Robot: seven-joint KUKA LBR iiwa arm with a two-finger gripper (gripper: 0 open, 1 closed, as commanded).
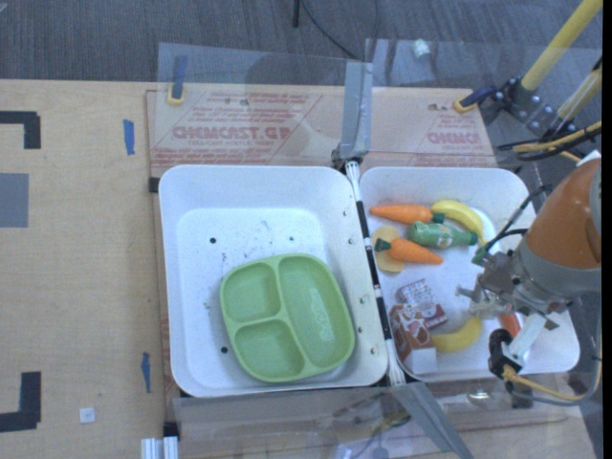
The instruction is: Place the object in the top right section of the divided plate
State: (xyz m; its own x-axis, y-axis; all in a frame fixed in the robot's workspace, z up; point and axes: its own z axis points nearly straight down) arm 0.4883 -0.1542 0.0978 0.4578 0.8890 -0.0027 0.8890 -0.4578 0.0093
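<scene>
Grey carpet is showing along the top of the camera view, and below it a pale wooden counter (76,285) is carrying two shallow white bins side by side, with clear plastic sheets lying behind them. Taking the left bin (182,194) as the landmark: inside it, toward its near right corner, a green divided plate (285,316) is lying flat and slightly turned, its three sections showing bare green. Directly right of the left bin, touching it along a shared edge, the right bin (402,182) is holding the toy food. Just beyond that shared edge, an orange carrot (402,213) is lying toward the far side, with a yellow banana (461,216) and a green bottle (442,235) further right of it; a second carrot (411,251) is lying just nearer, partly over a pale round piece (387,261). Nearer still, a small printed packet (418,301) is sitting above a brown carton (409,338), and a second banana (457,336) is resting just to their right. Furthest from the left bin, the grey arm with its orange band (574,228) is reaching over the right bin's near right corner, and the hand (497,299) is hanging just above that second banana; whether its fingers are apart or together I cannot tell.
</scene>
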